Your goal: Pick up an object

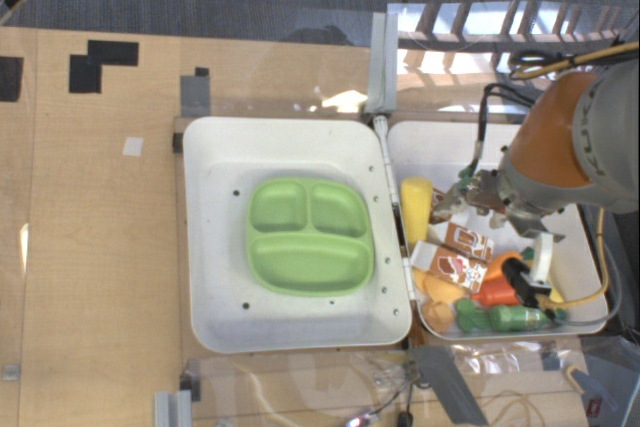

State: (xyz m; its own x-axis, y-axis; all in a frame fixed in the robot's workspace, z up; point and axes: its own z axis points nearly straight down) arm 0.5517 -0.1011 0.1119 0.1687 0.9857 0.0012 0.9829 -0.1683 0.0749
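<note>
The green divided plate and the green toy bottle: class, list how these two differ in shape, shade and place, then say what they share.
1. The green divided plate is flat and broad with three compartments; the green toy bottle is slim and lies on its side.
2. The plate is pale lime; the bottle is darker green.
3. The plate sits alone in the left bin; the bottle is crowded among toy foods in the right bin.
Both are green.

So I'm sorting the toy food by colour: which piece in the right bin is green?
The green bottle, lying on its side along the right bin's near edge. The others there are yellow, orange or brown-and-white.
</note>
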